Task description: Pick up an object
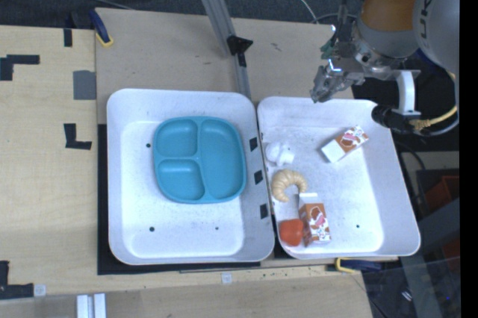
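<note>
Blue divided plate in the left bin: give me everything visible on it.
The blue sectioned plastic plate is a rounded rectangle with three compartments: two side by side along its far edge, one wide along its near edge. It looks smooth and matte, holding nothing. It lies flat, slightly rotated, on the floor of the left white bin, apart from its walls.

Right bin's [388,182] centre lies open; croissant [288,184] and cartons crowd its edges.

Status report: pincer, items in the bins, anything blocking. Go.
Pincer above right bin's far rim, holding nothing. Small carton nearest, untouched. Croissant and tomato further off. Path clear.
</note>
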Available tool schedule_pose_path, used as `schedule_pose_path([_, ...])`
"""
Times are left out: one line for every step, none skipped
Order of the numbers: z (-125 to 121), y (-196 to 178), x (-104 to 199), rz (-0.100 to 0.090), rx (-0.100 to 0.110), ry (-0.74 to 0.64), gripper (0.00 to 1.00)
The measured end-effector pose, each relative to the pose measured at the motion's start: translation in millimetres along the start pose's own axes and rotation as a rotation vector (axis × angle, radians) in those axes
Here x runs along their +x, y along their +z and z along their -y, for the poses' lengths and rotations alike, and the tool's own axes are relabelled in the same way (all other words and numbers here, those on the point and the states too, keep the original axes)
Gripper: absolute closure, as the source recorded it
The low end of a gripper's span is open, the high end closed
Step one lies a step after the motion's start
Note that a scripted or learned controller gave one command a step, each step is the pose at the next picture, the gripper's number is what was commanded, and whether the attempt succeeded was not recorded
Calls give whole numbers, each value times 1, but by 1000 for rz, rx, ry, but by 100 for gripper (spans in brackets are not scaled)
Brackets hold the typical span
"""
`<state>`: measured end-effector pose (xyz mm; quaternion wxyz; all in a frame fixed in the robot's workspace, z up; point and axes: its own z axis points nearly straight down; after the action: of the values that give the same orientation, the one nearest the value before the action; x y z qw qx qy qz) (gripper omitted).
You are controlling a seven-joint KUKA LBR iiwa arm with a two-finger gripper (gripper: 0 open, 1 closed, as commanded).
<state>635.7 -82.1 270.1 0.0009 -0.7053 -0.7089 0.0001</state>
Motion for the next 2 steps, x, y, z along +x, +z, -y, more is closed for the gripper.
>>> schedule_pose_path([14, 1, 58, 0, 1, -2, 100])
schedule_pose_path([27, 23, 107, 0, 3, -1, 100])
